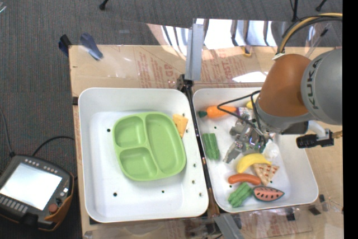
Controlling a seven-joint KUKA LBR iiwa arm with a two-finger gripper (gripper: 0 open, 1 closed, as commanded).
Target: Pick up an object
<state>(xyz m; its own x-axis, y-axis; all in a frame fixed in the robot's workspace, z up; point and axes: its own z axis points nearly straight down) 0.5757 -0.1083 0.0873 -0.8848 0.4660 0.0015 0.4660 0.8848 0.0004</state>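
My gripper (235,144) hangs low over the middle of the right bin (305,173), open, with bare bin floor between its fingers. A yellow banana (251,161) lies just to its lower right and a green cucumber (211,146) just to its left. An orange carrot (217,112) sits at the bin's far left corner. Toward the front lie a red sausage (244,179), a pizza slice (267,171), a watermelon slice (268,194) and a green pepper (240,195). The grey and orange arm (291,92) covers the bin's far right part.
The left bin (95,120) holds a green divided plate (149,145) with a small yellow wedge (180,122) against its right edge. A ridge (199,159) separates the two bins. A pendant with a screen (33,190) lies on the floor at lower left.
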